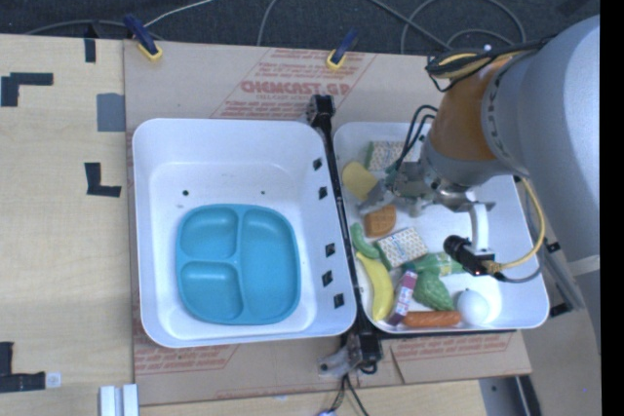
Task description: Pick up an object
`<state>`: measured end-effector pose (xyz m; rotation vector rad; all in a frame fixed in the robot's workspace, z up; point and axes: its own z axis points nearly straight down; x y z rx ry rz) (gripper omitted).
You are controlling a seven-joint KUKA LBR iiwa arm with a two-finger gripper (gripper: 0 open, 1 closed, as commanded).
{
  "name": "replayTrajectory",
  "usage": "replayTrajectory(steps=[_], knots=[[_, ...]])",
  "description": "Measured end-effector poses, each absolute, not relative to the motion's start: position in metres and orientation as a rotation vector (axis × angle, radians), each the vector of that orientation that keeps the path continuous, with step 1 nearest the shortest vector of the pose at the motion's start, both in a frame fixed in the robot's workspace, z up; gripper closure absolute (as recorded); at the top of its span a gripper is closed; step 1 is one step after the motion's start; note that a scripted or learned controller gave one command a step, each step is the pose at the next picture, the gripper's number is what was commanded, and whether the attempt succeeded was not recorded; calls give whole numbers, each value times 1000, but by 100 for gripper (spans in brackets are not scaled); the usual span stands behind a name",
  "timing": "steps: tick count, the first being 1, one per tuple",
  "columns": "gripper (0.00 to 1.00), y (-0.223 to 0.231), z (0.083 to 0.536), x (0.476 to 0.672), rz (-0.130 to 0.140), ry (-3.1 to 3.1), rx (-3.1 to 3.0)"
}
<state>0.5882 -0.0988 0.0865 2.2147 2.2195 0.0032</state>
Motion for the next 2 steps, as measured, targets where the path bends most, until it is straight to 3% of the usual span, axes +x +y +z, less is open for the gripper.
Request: replayTrajectory(steps=[1,2], knots=[[0,-102,86,608,2,2222,2218],[0,-99,86,580,3,2220,2216]])
